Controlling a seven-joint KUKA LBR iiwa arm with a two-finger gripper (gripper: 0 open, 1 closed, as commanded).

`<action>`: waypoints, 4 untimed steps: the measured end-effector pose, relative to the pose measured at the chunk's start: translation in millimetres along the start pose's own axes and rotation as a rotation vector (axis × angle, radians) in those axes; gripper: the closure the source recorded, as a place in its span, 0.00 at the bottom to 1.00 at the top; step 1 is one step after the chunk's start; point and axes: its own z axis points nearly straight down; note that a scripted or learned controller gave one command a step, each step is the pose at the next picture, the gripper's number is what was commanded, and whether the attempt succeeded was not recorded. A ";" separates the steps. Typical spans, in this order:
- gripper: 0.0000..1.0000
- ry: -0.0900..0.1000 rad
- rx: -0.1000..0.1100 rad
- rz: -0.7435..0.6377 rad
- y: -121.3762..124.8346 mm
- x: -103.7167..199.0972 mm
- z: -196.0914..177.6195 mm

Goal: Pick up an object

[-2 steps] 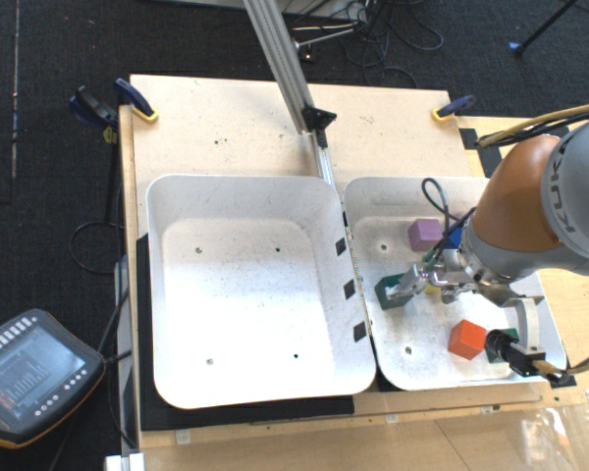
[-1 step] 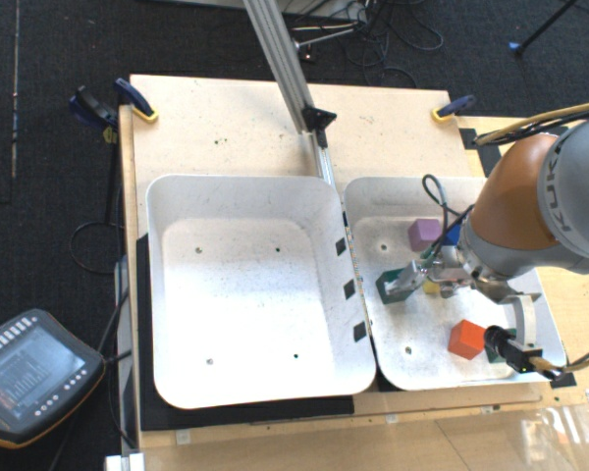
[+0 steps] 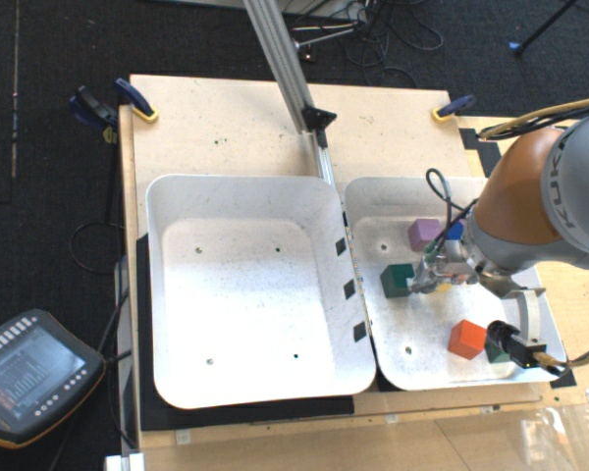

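In the right bin [image 3: 398,356] lie a dark green block [image 3: 397,281], a purple block [image 3: 425,232] and an orange-red block [image 3: 467,340]. Another dark green piece [image 3: 498,351] sits at the orange block's right side. My gripper [image 3: 432,276] hangs low over the bin, just right of the dark green block and below the purple one. The arm's grey and orange wrist [image 3: 530,204] covers the bin's right part. A blue bit [image 3: 455,231] shows beside the purple block, mostly hidden by the wrist.
The left bin [image 3: 167,263] stands beside the right one, sharing a raised divider [image 3: 348,263]. A metal pole [image 3: 280,47] slants down from the top to the bins' back edge. Clamps [image 3: 133,101] hold the bench corners. A teach pendant [image 3: 29,371] lies at lower left.
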 end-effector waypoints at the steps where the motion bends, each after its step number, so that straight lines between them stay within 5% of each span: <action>1: 1.00 0.001 0.019 -0.004 4.9 2.1 -63.5; 3: 1.00 0.001 0.022 -0.004 14.3 3.0 -155.4; 4: 1.00 0.004 0.028 -0.008 13.1 53.2 -139.1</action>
